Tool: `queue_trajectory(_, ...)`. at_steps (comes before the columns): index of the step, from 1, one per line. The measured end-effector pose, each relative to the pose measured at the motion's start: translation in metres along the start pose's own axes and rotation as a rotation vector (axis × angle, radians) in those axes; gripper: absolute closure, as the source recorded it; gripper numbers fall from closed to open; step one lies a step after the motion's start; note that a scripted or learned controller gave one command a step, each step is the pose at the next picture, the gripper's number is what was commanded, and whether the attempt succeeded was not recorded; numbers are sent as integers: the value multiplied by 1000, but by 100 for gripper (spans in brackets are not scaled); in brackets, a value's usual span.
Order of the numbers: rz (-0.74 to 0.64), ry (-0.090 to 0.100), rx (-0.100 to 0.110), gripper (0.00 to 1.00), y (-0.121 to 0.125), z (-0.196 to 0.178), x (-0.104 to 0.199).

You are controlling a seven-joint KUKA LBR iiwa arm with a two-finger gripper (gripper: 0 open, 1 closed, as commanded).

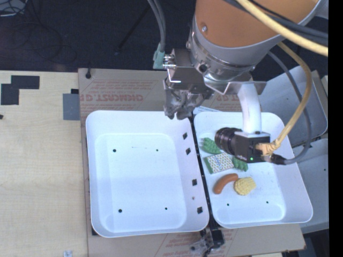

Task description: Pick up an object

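Objects sit in the right shallow white bin (pixel 289 208), well apart from my dark two-finger gripper (pixel 179 110), which hangs over the far end of the divider between the bins: orange-brown toy sausage (pixel 225 182) beside yellow corn-like piece (pixel 244 186), green-and-white patterned packet (pixel 220 163) and green leafy piece (pixel 210 145) just beyond. Nothing sits between my jaws; open or clenched, can't tell. Left white bin (pixel 102 197) lies alongside.
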State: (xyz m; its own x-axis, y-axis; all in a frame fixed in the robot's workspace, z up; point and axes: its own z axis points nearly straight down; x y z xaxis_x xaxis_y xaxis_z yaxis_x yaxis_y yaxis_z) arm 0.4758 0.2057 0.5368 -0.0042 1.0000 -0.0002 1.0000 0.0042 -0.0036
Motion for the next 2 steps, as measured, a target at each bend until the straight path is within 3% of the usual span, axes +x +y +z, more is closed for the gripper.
queue_trajectory(1, 5, -2, 0, 100, 155, 3, 39)
queue_trajectory(2, 8, -8, 18, 100, 116, 219, 36)
